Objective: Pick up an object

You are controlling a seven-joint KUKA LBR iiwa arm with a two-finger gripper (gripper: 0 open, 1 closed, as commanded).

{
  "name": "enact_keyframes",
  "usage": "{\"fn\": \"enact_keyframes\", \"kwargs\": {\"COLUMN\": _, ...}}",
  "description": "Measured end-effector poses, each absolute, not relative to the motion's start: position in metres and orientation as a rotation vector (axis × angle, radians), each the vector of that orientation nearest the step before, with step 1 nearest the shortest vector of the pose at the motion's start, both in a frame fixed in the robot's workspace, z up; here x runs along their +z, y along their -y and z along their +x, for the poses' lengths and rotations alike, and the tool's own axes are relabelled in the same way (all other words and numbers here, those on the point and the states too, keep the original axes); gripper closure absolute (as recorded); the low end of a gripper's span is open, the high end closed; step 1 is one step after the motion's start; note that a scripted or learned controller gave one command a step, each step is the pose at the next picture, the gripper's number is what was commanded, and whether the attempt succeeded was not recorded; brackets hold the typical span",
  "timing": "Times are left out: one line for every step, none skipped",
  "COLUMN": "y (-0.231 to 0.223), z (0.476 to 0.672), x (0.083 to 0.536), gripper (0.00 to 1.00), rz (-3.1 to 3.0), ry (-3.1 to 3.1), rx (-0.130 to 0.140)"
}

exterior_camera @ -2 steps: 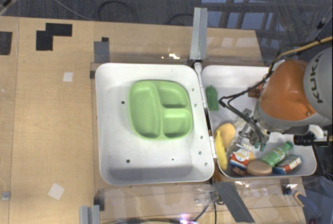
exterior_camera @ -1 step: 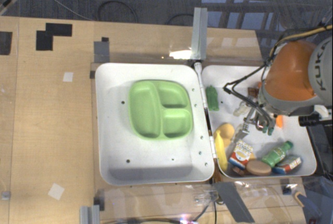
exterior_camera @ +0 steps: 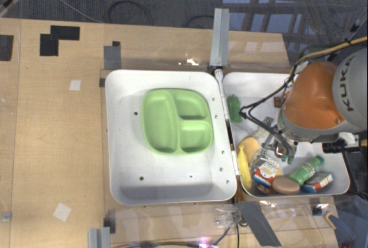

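Objects to pick: a small heap lies in the front part of the right bin (exterior_camera: 344, 182), near its front wall.
Banana: a yellow banana (exterior_camera: 246, 156) lies along the left wall of the right bin, curved, touching the heap.
Packet: a small white and red packet (exterior_camera: 265, 171) lies just beside the banana, under the gripper.
Brown disc: a round brown piece (exterior_camera: 286, 185) lies at the front of the heap, touching the packet.
Green bottle: a green bottle (exterior_camera: 305, 171) lies tilted, to the right of the brown disc.
Blue and red item: a small item (exterior_camera: 319, 183) lies against the front wall, just beside the green bottle; I cannot tell what it is.
Green piece: a small green thing (exterior_camera: 234, 107) rests at the left wall of the right bin, well apart from the heap.
Gripper: the gripper (exterior_camera: 276, 148) is low over the heap, just above the packet and near the banana. I cannot tell if it touches something.
Fingers: I cannot tell if they are apart or together, and nothing is seen between them.
Arm: the grey arm (exterior_camera: 313, 100) with its orange band covers the right rear part of the right bin.
Left bin: the left bin (exterior_camera: 123, 143) holds a green divided tray (exterior_camera: 175, 121), lying flat near its middle.
Bench: both bins sit side by side on a wooden bench (exterior_camera: 52, 143).
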State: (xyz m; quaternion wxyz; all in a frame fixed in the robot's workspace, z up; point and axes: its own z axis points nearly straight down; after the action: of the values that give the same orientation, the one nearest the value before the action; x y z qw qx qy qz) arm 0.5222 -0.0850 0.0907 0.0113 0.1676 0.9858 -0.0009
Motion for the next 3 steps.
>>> {"fn": "enact_keyframes", "kwargs": {"y": 0.108, "z": 0.495, "x": 0.091, "gripper": 0.0, "rz": 0.769, "ry": -3.022, "rx": 0.006}}
{"fn": "enact_keyframes", "kwargs": {"y": 0.088, "z": 0.529, "x": 0.091, "gripper": 0.0, "rz": 0.845, "ry": -3.006, "rx": -0.002}}
{"fn": "enact_keyframes", "kwargs": {"y": 0.123, "z": 0.561, "x": 0.132, "gripper": 0.0, "rz": 0.569, "ry": -3.082, "rx": 0.0}}
